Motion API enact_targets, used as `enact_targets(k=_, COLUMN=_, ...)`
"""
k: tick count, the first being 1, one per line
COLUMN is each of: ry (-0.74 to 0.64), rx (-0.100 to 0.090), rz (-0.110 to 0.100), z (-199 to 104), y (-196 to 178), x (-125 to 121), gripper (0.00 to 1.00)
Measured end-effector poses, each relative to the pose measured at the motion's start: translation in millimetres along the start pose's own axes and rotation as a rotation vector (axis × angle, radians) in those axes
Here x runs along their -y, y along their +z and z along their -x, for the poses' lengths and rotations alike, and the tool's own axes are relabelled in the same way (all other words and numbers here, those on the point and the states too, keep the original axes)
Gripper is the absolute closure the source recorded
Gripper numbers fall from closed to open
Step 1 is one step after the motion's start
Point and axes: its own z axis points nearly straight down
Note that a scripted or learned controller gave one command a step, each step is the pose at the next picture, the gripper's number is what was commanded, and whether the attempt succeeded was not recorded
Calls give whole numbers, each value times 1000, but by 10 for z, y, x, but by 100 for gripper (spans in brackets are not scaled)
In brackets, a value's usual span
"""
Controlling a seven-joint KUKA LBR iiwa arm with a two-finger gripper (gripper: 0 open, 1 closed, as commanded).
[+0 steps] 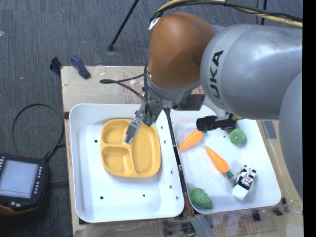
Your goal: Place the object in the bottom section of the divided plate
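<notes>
While the gripper (132, 132) hangs over the divided plate (146, 158), jaw state cannot be told.
Plate lies in the left bin (86, 191), toward its far edge; two carrots (191, 139) lie in the right bin (269, 191).

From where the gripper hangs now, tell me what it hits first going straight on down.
Most likely the yellow plate: the gripper points down over the plate's upper middle, near where its dividers meet. Nothing shows between them, though height is hard to judge from this slanted view.

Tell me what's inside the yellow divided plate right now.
The divided plate in the left bin shows bare yellow compartments, nothing lying in them. The gripper hangs over its upper middle, covering a strip of the plate there.
</notes>
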Motion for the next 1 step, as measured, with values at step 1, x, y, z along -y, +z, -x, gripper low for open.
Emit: enact_targets(k=1, ry=2, rx=-2, rz=-3, z=17, y=-70, x=-3, gripper=100)
